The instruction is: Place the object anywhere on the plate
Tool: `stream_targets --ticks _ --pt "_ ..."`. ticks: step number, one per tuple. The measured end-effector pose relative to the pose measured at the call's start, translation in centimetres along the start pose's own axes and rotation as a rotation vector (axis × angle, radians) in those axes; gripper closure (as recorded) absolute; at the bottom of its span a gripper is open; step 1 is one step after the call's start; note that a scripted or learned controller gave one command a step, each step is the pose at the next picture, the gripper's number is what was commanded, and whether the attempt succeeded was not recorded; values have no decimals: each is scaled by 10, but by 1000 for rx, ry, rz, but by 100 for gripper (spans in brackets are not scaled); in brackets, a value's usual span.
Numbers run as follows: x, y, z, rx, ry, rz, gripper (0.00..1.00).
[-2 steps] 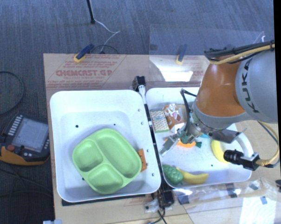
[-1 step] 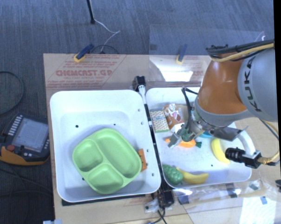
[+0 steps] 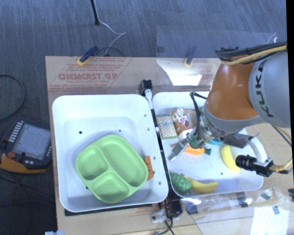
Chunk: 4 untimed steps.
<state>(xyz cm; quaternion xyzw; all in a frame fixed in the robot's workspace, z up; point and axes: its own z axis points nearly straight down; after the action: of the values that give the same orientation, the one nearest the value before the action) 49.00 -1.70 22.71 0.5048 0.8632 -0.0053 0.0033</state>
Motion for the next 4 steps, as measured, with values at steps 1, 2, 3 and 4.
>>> stream_targets --ticks 1,2,3,4 --pt "-1 1 -9 0 -2 0 100" --pt "66 31 -31 -8 11 67 100" --pt "115 55 24 4 12 105 100" --pt "173 89 -11 -6 12 64 100"
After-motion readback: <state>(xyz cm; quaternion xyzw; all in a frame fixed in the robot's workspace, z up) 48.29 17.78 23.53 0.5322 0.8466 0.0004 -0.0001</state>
